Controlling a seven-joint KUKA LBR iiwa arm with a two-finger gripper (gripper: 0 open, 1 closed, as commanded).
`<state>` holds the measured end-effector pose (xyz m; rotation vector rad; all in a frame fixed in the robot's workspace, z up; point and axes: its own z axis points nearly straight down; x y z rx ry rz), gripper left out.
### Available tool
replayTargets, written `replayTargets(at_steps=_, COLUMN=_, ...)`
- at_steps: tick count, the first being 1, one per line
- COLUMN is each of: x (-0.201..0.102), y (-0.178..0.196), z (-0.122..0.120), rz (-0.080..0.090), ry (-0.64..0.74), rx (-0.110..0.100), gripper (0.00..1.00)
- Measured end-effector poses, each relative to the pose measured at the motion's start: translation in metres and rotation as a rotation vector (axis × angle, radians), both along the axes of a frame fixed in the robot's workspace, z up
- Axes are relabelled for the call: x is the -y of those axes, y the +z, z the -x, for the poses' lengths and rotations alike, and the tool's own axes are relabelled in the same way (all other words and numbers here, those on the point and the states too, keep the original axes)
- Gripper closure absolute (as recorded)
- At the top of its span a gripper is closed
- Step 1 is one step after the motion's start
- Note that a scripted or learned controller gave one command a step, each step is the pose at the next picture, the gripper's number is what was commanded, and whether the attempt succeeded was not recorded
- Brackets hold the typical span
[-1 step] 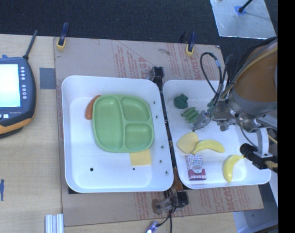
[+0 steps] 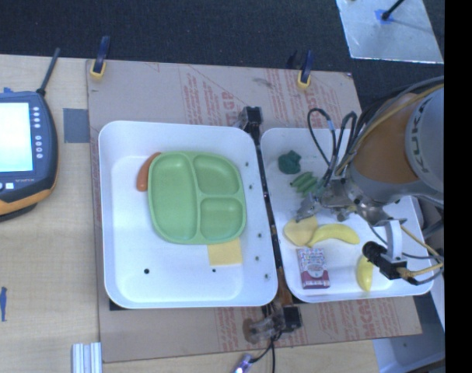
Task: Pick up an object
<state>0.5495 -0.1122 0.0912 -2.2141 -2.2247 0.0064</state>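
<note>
My gripper (image 2: 308,208) reaches down into the right bin (image 2: 271,179) from the right, its tip just above a pale yellow lump (image 2: 299,231) and beside a yellow banana (image 2: 336,234). A dark green toy (image 2: 289,162) and a lighter green piece (image 2: 303,182) lie further back in that bin. A red and white carton (image 2: 313,268) and a small yellow item (image 2: 364,273) lie near its front edge. The wrist hides the middle and right of the bin.
The left bin (image 2: 119,208) holds a green divided plate (image 2: 197,196) lying over an orange item (image 2: 143,172) and a yellow square (image 2: 225,254). A teach pendant (image 2: 14,150) lies on the bench at far left. Cables (image 2: 334,138) loop above the wrist.
</note>
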Motion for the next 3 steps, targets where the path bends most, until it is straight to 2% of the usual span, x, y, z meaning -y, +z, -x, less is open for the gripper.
replayTargets(at_steps=1, x=-0.01, y=0.0, z=0.012, rz=-0.001, ry=-0.001, rx=-0.001, gripper=0.0)
replayTargets(at_steps=2, x=-0.019, y=0.001, z=-0.077, rz=-0.001, ry=-0.002, rx=0.003, gripper=0.0)
replayTargets(at_steps=3, x=-0.02, y=0.001, z=-0.107, rz=-0.002, ry=-0.001, rx=0.003, gripper=0.0)
